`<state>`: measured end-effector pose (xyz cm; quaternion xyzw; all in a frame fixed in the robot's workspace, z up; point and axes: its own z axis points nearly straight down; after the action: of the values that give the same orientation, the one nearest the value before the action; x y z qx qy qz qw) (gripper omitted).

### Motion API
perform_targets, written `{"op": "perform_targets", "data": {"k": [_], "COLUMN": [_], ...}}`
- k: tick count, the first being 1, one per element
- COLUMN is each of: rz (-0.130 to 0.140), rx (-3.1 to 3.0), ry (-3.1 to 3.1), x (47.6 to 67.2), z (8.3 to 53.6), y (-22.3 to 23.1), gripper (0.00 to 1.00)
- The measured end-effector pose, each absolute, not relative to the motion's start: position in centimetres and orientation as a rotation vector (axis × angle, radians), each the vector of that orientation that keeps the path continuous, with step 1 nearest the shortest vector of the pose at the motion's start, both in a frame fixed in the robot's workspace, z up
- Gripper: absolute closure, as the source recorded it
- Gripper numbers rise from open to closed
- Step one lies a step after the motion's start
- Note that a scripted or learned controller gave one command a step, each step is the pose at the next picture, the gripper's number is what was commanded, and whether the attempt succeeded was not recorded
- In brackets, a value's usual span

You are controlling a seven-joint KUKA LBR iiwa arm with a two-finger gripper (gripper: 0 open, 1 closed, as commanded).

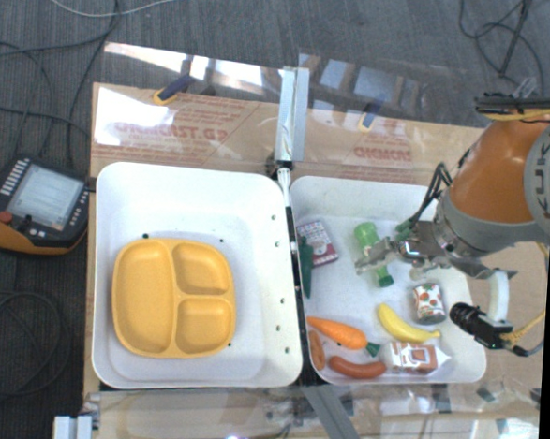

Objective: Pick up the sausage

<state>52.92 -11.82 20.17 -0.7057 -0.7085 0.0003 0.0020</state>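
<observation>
The sausage (357, 367) is a reddish-brown link lying flat near the front edge of the right bin (463, 218). It sits just in front of an orange carrot (337, 333) and left of a small carton (414, 358). My gripper (382, 257) hovers over the middle of the right bin, well behind the sausage and apart from it. It is near a green toy (366, 234). Nothing is visibly held.
In the right bin there are also a banana (406, 326), a small printed box (427, 302), a purple packet (317, 242) and a second reddish piece (316, 346) by the bin wall. The left bin (127, 185) holds a yellow divided plate (174, 296). A teach pendant (32, 206) lies at far left.
</observation>
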Motion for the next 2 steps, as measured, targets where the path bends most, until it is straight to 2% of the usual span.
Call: {"op": "perform_targets", "data": {"k": [1,2], "rz": [0.003,-0.007], "rx": [-2.3,-1.947], "ry": [-2.134,-2.478], "x": [60.3,58.2], "z": [16.1,9.0], "y": [-11.0,-14.4], "gripper": [0.0,0.0]}}
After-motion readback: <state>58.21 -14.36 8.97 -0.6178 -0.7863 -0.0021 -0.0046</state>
